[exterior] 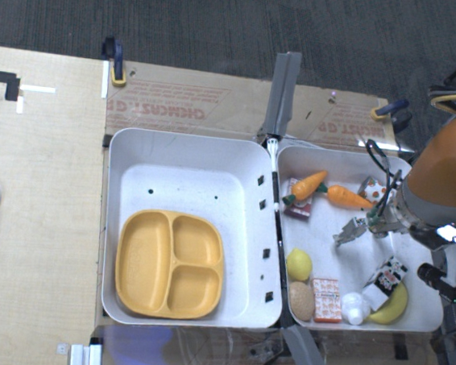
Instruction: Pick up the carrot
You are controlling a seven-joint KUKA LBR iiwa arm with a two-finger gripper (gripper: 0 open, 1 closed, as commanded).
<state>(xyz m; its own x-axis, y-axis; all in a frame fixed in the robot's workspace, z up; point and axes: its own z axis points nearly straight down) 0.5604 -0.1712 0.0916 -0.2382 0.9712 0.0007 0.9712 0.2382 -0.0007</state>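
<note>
Two orange carrots lie at the back of the right bin (pixel 424 324). One carrot (pixel 310 183) with a green top is tilted over a red packet (pixel 297 207). The other carrot (pixel 348 198) lies just to its right, nearly level. My gripper (pixel 351 232) hangs low over the bin's floor, a little in front of the right-hand carrot and apart from it. Nothing shows in the gripper.
The right bin also holds a lemon (pixel 299 265), a brown potato-like thing (pixel 302 300), a small orange box (pixel 327 299), a white ball (pixel 353 307), a banana (pixel 393 305) and a black-and-white piece (pixel 388 275). A yellow divided plate (pixel 172 262) lies in the left bin (pixel 190 153).
</note>
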